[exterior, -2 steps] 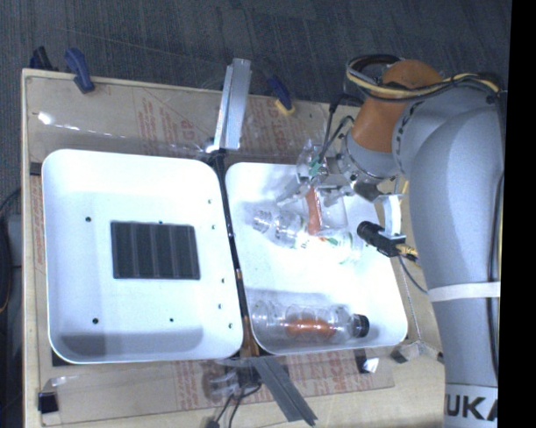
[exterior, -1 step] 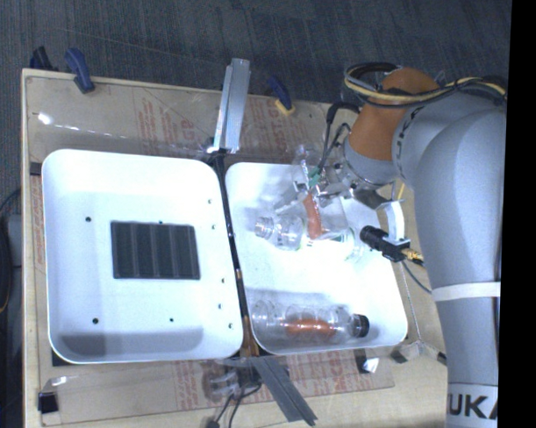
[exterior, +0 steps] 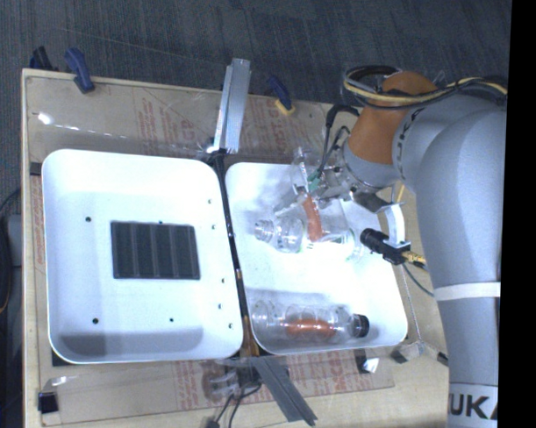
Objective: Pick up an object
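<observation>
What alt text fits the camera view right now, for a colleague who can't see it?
The grey arm reaches into the right bin, its claw among clear plastic items; a clear bottle lies near the front wall. The left bin holds a dark ribbed panel.

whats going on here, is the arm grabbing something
A grey KUKA arm reaches in from the right over the right-hand white bin, its gripper down among clear plastic items in the bin's upper half. Whether it has hold of anything cannot be told. A clear bottle with a dark cap lies on its side along the bin's near edge, apart from the gripper. The left bin holds a dark ribbed rectangle.
</observation>
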`<move>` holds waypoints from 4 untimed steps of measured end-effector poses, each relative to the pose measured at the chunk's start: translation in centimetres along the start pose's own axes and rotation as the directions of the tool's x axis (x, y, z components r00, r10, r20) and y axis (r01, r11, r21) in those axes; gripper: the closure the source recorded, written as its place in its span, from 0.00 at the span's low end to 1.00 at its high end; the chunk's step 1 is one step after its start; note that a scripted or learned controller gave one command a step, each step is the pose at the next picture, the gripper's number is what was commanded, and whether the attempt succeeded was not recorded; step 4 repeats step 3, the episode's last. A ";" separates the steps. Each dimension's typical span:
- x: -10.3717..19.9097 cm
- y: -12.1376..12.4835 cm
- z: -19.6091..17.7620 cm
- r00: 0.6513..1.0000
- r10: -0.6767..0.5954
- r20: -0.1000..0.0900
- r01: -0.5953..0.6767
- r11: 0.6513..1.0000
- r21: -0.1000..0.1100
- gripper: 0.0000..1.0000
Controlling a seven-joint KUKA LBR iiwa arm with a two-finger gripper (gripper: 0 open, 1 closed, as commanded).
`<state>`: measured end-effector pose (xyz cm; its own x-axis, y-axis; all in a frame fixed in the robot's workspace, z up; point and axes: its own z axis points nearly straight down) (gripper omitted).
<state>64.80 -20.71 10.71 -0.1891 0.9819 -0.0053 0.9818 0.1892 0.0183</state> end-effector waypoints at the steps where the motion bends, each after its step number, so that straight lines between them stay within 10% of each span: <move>1: 0.2 -0.5 0.6 0.995 -0.102 -0.008 0.102 0.995 0.012 0.00; 2: 0.3 -0.4 -0.4 0.994 -0.107 -0.008 0.107 0.994 0.013 1.00; 3: 3.9 1.4 -8.0 0.993 -0.114 -0.008 0.114 0.993 0.020 1.00; 4: 3.9 1.4 -8.0 0.993 -0.114 -0.008 0.114 0.993 0.020 1.00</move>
